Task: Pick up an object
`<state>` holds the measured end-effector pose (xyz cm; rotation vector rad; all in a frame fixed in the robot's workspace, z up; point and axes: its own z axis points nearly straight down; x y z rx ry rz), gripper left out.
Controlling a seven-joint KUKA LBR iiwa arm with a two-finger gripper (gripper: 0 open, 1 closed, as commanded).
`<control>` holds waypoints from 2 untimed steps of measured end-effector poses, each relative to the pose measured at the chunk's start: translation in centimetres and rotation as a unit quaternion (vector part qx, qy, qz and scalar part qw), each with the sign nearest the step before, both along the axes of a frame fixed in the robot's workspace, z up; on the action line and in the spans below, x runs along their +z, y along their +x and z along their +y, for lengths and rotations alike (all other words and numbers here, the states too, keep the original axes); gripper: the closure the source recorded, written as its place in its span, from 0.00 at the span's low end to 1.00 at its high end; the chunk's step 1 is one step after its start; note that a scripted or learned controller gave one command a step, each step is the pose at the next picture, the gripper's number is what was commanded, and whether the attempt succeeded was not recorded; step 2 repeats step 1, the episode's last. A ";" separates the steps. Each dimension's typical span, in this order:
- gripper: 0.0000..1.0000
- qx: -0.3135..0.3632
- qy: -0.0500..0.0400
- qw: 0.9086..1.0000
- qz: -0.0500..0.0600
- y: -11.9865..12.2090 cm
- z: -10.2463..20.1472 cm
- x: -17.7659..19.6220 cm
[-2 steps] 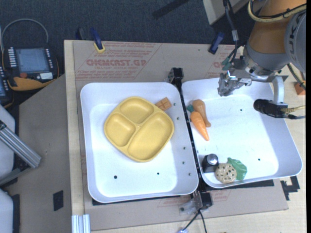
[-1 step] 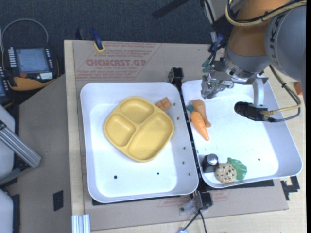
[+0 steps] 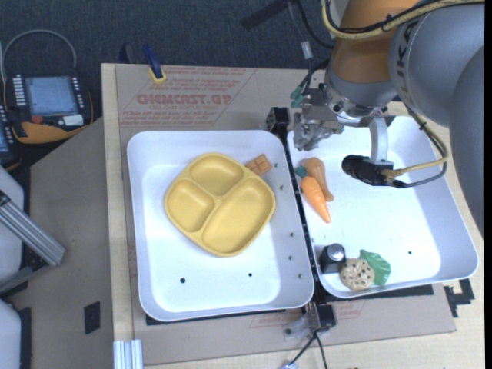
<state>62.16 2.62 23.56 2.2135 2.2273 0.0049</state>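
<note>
Gripper (image 3: 310, 135) hovers at right bin's (image 3: 430, 237) back-left corner; finger state cannot be told. Toy carrot (image 3: 316, 190) lies just below it, not held. Yellow divided plate (image 3: 221, 204) sits to its left.

You see arm entering from right edge, upper corner of camera view. Big grey link fills top right, orange band sits just left of it, above wrist. Yellow and black cables loop over orange band and trail down right side of arm. Wrist points down and slightly left. Gripper (image 3: 311, 137) hangs low at end of wrist, metal fingers aimed downward. Finger tips look close together, but you can't judge gap from this angle. You see nothing clearly between fingers.
</note>
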 end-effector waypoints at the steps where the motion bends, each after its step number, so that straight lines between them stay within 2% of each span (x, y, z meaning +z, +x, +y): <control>1: 1.00 0.000 0.000 1.000 0.000 0.0 5.9 0.4; 2: 1.00 0.000 0.000 1.000 0.000 0.0 5.9 0.4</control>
